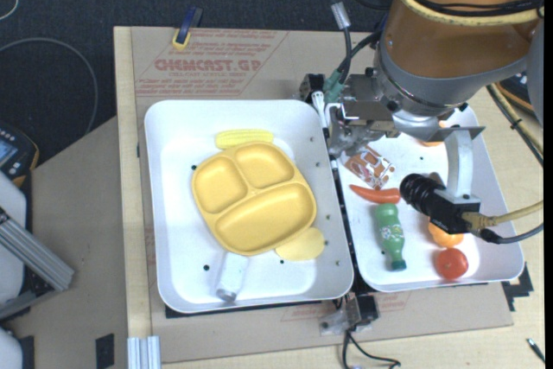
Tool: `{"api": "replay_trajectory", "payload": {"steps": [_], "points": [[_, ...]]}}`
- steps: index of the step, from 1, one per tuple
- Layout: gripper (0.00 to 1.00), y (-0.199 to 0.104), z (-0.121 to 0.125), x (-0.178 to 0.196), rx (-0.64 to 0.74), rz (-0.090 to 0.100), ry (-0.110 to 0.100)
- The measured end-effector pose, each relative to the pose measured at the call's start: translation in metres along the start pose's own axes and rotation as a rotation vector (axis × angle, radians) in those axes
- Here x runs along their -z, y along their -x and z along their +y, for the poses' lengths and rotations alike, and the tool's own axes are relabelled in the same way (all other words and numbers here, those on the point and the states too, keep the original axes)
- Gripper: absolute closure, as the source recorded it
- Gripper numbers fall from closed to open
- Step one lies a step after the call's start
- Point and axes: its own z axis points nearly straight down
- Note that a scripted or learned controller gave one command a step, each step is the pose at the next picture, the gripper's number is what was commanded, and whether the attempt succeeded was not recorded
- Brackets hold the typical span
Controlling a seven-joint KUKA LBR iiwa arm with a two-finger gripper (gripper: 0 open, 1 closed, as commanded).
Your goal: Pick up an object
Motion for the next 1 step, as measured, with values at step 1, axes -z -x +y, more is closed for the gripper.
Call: {"api": "replay_trajectory", "payload": {"steps": [1], "points": [[1.00, -0.0004, 0.0006, 0.0101, 0.001, 0.000, 0.003]]}}
